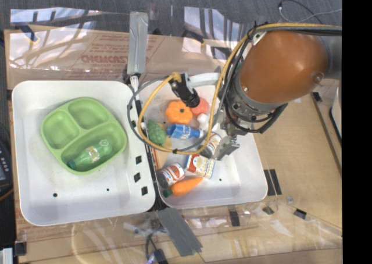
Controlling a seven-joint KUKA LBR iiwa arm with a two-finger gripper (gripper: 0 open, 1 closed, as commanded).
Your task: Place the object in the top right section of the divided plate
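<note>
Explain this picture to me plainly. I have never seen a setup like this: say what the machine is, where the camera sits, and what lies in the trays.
This is one photo from a camera fixed above a bench, looking down at a slant. The big grey and orange shape on the right is a robot arm reaching in; cables loop around it. Its pincer hangs low over the right bin, too hidden by the arm to tell whether it grips anything.

Two shallow white bins sit side by side. The left bin holds a green divided plate with three sections; a green bottle lies in its large lower section. The right bin holds a heap of toy food: a small pumpkin, a carrot, a blue bottle, a green vegetable and some small packets.
</note>
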